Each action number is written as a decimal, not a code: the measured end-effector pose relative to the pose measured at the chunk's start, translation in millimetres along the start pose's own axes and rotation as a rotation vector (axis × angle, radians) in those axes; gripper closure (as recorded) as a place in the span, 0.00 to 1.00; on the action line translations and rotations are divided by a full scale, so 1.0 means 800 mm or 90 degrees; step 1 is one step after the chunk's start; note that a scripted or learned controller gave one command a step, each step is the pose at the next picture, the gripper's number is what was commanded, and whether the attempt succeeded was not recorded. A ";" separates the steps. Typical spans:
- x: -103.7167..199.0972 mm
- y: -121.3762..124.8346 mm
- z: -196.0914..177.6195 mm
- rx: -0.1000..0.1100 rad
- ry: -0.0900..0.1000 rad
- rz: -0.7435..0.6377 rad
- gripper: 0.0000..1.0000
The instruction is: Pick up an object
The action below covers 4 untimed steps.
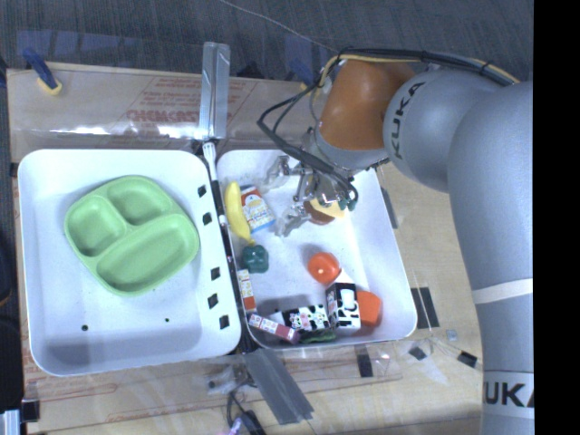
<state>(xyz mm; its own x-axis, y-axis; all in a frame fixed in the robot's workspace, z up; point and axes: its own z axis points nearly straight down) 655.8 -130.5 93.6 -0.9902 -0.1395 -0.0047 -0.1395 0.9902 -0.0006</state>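
My gripper [304, 203] is low in the upper part of the right bin [385, 243], under the orange band of the arm. A small yellow-brown object [327, 210] lies right against the gripper's right side; whether it is gripped I cannot tell. Left of the gripper are a yellow banana [236, 211] and a small printed carton [257, 212]. Further down the bin lie a dark green toy [256, 259] and an orange ball [323, 265].
Along the right bin's front wall sit two black-and-white patterned pieces [313, 317], an orange object [368, 308] and a pink bar [272, 327]. The left bin [54, 333] holds a green divided plate [134, 232]. The arm's grey body overhangs the right side.
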 end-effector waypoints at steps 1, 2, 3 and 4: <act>0.053 -0.067 0.001 0.000 0.002 -0.112 0.00; 0.055 -0.020 0.002 -0.001 0.003 -0.117 0.00; 0.159 0.008 0.002 -0.001 0.003 0.025 0.00; 0.157 0.010 -0.012 0.000 0.001 0.020 1.00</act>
<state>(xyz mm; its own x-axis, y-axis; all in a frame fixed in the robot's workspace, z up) 530.6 -140.2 102.5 -0.9941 -0.1083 -0.0027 -0.1083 0.9941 -0.0003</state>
